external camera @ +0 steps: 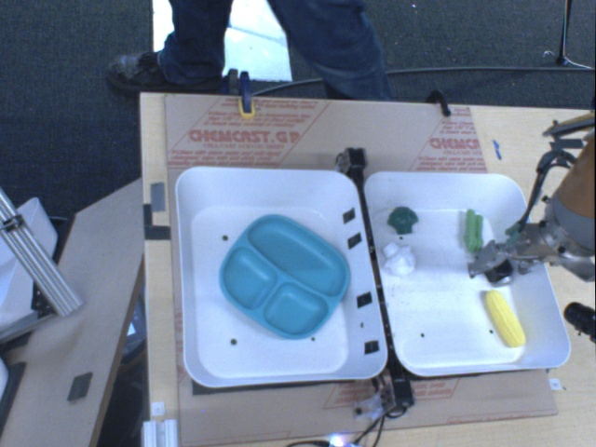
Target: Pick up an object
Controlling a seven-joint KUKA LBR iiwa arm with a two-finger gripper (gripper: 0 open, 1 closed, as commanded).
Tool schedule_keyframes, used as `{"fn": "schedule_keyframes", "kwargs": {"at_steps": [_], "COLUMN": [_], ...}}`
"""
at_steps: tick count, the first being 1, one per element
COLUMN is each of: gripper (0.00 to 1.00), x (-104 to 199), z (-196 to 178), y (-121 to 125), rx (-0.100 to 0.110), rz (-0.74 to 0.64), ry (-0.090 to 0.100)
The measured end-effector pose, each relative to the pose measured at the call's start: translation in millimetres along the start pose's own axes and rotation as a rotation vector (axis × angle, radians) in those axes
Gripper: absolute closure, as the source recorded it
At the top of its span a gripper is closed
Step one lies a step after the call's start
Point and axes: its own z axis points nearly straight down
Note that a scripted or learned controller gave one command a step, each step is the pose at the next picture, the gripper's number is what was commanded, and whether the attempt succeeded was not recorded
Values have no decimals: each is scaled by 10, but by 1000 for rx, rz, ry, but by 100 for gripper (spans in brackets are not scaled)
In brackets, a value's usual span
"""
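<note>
The right bin (438, 189) holds a dark green broccoli-like piece (402, 218), a white crumpled object (399, 258), a green stick-like piece (473, 230) and a yellow corn cob (504, 317). My gripper (494, 264) hangs low over the right side of this bin, between the green stick and the corn cob, just above the corn's upper end. I see nothing held in it. The left bin (200, 194) carries a blue divided plate (284, 275).
The arm comes in over the right bin's right rim. A person in jeans (279, 26) stands behind the bench. A blue-and-yellow clamp (244, 96) sits on the back edge. Black clips line the seam between the bins (358, 250).
</note>
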Motion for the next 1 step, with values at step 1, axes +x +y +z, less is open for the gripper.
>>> {"fn": "schedule_keyframes", "kwargs": {"at_steps": [1], "gripper": [0], "x": [93], "z": [470], "y": [10], "rx": [-1], "rz": [1], "ry": [0]}}
